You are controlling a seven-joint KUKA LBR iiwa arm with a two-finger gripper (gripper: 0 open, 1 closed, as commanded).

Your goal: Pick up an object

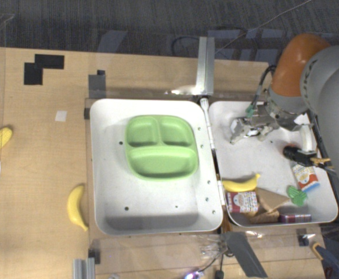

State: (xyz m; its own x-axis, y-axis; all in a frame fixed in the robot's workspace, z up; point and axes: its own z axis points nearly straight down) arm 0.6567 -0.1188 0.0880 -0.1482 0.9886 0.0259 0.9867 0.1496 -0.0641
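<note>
Camera view showed my gripper (246, 128) low in the right bin (274, 156); I couldn't tell its jaw state. I judged the approach step: the banana (241, 184) lay well below the jaws, so reaching it needed a move there.

Along the near edge of your right-hand white bin (332, 211) lie a curved yellow banana (241, 184), a small red-labelled packet (241, 202), a crumpled brown paper bag (271, 205), a green plastic piece (297, 196) and a red, white and blue carton (306, 177), crowded close together.
</note>
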